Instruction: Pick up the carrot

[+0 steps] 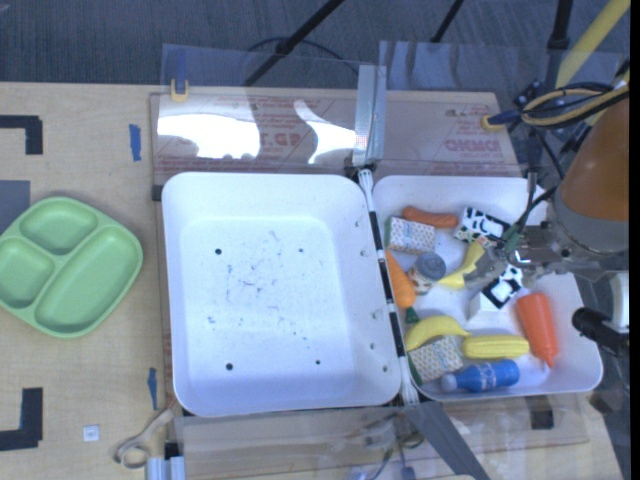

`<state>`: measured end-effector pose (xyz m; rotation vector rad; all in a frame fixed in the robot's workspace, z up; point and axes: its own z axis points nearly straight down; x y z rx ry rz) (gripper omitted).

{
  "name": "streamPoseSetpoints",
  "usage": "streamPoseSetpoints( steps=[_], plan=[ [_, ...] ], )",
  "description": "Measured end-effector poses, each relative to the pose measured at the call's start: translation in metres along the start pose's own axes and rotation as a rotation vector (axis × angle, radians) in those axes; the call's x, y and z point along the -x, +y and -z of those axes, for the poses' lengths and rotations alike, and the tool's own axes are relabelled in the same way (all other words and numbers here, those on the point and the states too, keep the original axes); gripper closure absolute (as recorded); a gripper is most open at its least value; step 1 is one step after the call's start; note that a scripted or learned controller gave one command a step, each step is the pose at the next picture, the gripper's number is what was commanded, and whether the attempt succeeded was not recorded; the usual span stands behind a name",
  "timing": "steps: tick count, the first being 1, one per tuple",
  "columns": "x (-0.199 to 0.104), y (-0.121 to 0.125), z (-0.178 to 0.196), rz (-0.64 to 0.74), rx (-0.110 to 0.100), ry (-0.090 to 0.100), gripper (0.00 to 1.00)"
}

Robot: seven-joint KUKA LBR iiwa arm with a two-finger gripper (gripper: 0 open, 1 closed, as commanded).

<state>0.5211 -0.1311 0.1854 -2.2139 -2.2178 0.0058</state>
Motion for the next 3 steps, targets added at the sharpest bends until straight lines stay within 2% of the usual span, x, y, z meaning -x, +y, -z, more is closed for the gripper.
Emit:
streamPoseSetpoints(
  steps=[1,2,3],
  plan=[
    [-0.038,-0.038,-0.068,0.364,0.001,-0.001,0.0],
    [-0.051,-0.041,-0.004,0.732,0.005,-0.004,0.0],
    [-0.032,-0.038,-0.095,0.921,0.009,0.0,0.0]
  ],
)
